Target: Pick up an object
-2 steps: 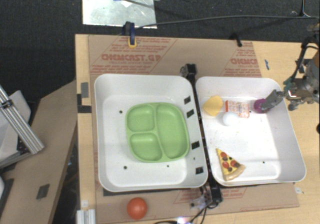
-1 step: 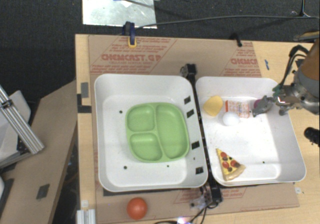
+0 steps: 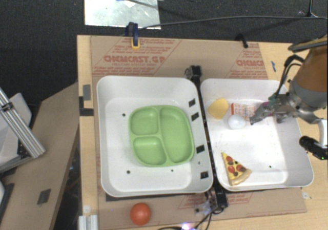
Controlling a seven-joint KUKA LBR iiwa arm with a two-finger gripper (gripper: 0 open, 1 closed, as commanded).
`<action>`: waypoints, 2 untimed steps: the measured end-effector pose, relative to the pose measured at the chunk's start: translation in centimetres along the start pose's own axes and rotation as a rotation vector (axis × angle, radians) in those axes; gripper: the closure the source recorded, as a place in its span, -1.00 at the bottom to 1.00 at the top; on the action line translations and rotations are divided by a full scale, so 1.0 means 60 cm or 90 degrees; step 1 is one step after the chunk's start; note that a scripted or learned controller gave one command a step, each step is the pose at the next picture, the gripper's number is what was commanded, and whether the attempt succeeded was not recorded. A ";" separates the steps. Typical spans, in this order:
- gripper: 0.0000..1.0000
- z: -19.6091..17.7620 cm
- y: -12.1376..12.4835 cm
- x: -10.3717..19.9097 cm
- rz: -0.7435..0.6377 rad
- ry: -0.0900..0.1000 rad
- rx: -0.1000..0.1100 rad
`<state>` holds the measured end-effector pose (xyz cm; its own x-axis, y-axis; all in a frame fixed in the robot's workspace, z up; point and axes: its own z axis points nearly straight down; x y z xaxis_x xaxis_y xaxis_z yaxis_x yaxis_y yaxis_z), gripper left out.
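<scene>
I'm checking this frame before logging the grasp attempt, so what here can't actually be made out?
- The gripper: its fingers blur into the pale packet below, so open or shut is unclear, as is any contact.
- The packet: its print is too small to read.
- The arm: cut off by the right edge.
- The white ball: whether it touches the packet is unclear.

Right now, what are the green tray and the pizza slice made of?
The green tray looks like moulded plastic: one even pale green with a soft sheen and smooth rounded compartments. The pizza slice looks like a toy, probably plastic or rubber: flat bright colours, neat red dots and a tidy crust edge. It is too small to tell which.
</scene>
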<state>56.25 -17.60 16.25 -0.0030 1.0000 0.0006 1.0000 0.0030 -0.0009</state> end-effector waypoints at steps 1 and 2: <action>-1.00 0.070 -0.004 0.001 0.001 0.000 0.000; 1.00 0.048 -0.001 0.000 0.001 -0.001 -0.003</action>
<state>56.18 -17.59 13.38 -0.0009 1.0000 -0.0010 1.0000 0.0009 0.0042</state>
